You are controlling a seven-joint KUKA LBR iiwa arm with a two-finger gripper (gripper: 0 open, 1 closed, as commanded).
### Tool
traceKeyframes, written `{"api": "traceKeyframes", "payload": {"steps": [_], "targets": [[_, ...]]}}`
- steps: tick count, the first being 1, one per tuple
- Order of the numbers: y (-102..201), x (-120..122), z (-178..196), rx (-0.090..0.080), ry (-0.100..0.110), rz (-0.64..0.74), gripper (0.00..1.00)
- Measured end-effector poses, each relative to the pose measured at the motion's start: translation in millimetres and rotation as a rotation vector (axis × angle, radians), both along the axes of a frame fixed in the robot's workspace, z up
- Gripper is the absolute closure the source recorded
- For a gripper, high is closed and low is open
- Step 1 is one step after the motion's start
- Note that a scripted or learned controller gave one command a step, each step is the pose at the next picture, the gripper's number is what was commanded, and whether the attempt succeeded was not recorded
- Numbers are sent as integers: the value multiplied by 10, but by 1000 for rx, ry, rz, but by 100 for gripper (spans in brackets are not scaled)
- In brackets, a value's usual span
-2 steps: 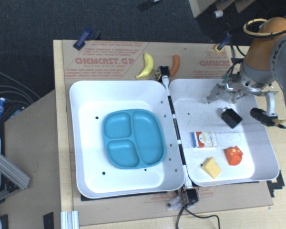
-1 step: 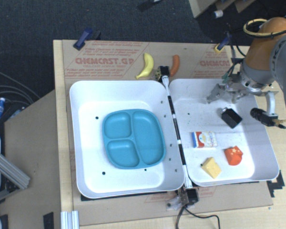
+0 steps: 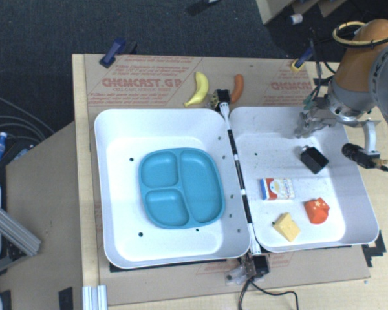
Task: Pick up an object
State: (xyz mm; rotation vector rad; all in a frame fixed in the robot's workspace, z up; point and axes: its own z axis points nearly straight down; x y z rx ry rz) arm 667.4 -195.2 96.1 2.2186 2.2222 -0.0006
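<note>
Just beyond your small black block (image 3: 313, 159), toward the right-hand white bin's (image 3: 265, 123) far rim, the gripper (image 3: 308, 124) hovers, presumably lining up; fingers grip nothing, their spread unclear.

Divided plate (image 3: 181, 187) in left bin (image 3: 116, 134); carton (image 3: 276, 188), cheese wedge (image 3: 286, 227) in right bin (image 3: 355, 205)

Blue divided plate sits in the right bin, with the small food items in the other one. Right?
Not quite. The camera view shows the blue divided plastic plate in the left white bin. The small items, a yellow cheese wedge, a red-orange toy and a small printed carton, lie in the right white bin.
</note>
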Motion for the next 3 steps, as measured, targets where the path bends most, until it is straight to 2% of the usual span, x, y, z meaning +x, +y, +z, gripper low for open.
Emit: {"api": "traceKeyframes", "payload": {"steps": [1, 2, 3], "targets": [[0, -2, -4, 0, 1, 0, 0], [-91, -8, -111, 2, 1, -1, 0], [-91, 2, 0, -1, -2, -1, 100]]}}
